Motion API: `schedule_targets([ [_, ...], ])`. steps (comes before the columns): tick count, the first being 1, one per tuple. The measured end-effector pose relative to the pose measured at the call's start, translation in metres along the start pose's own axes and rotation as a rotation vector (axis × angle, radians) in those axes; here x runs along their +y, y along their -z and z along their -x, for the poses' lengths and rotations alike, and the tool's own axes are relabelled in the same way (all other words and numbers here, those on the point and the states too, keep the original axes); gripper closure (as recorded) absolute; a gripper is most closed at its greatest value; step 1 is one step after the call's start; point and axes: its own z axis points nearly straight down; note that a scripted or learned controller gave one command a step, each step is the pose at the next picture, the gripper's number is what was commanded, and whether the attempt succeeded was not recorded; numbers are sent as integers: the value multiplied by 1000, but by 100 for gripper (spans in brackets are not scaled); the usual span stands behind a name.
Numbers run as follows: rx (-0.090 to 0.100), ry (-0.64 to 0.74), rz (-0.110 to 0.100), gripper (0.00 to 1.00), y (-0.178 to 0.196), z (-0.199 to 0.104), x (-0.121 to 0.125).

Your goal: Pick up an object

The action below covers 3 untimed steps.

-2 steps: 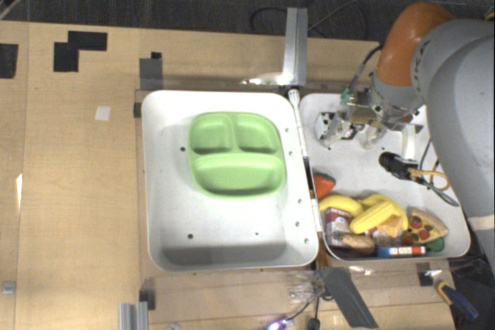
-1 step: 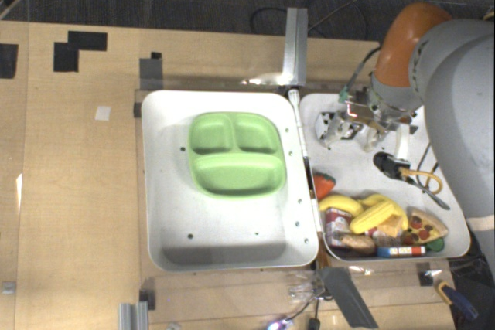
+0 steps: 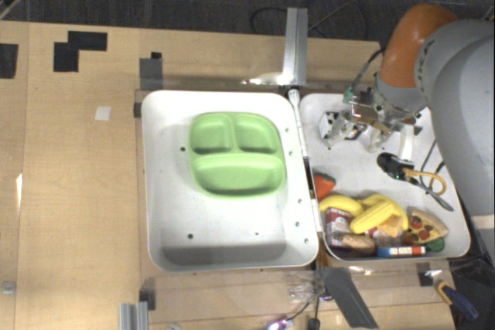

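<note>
A heap of small toy foods lies along the six o'clock wall of the right-hand shallow white bin: two yellow plastic bananas, a triangular pizza slice at their three o'clock, and a red-orange piece at their ten o'clock against the bin's dividing wall (the items beneath the bananas are too jumbled to name). The two-finger metal gripper hangs over the bin's bare twelve o'clock half, well apart from the heap, fingers spread with nothing between them. The left-hand white bin holds a green three-compartment plate.
</note>
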Motion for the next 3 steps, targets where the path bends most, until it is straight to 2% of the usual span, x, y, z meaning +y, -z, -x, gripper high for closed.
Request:
schedule_targets([
  [1, 0, -27, 82, 0, -3, 10, -66],
  [2, -8, 121, 89, 0, -7, 21, -152],
  [3, -10, 229, 94, 0, -8, 38, -155],
])
